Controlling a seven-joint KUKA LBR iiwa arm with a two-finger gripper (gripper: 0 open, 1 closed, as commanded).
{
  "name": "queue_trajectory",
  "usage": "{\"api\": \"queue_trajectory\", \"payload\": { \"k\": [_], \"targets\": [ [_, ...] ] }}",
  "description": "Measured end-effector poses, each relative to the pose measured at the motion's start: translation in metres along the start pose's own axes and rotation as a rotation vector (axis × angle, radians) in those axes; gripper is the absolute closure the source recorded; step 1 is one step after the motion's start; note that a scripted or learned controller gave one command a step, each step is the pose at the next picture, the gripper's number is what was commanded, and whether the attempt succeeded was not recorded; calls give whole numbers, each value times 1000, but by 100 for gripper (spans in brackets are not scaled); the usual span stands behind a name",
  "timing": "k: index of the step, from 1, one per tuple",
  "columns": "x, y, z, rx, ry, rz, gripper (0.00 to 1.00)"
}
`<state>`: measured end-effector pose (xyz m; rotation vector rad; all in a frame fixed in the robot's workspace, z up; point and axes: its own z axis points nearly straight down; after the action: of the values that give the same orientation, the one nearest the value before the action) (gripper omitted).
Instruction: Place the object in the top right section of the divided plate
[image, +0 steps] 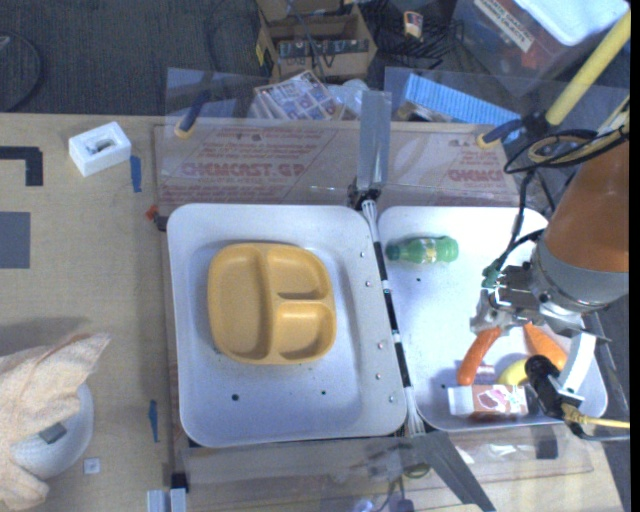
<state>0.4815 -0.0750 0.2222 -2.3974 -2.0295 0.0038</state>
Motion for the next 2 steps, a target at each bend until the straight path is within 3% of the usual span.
{"api": "queue_trajectory", "payload": {
  "k": [1, 2],
  "targets": [
    [71, 12, 8, -3, 0, -167, 100],
    [169, 64, -12, -2, 0, -282, 100]
  ]
}}
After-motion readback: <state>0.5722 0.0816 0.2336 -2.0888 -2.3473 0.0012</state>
